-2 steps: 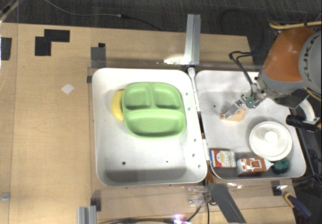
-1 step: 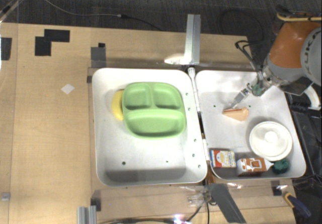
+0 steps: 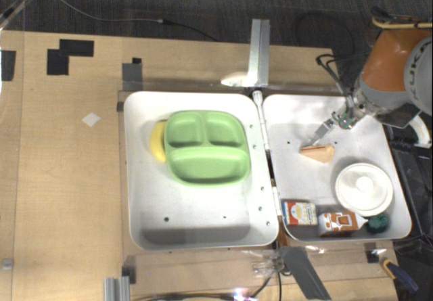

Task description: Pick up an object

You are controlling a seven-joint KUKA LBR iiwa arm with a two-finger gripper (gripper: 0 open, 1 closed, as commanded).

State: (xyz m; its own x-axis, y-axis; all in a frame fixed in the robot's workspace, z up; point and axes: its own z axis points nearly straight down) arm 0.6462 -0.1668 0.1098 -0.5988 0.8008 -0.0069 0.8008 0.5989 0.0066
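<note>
In the right bin (image 3: 291, 117), a tan wedge-shaped piece (image 3: 318, 152) lies near the middle. My gripper (image 3: 323, 132) hangs just above and behind it, slanting down from the grey and orange arm (image 3: 392, 70) at the right. Nothing shows in the gripper. A round white bowl (image 3: 364, 187) sits right of the wedge. Along that bin's front edge lie a small red and white carton (image 3: 300, 212), a brown carton (image 3: 337, 223) and a dark green object (image 3: 377, 223).
The left bin (image 3: 196, 225) holds a green divided tray (image 3: 206, 146) with a yellow object (image 3: 157, 142) partly tucked under its left side. A metal post (image 3: 260, 49) stands behind the divider between the bins. Cables run at the right edge.
</note>
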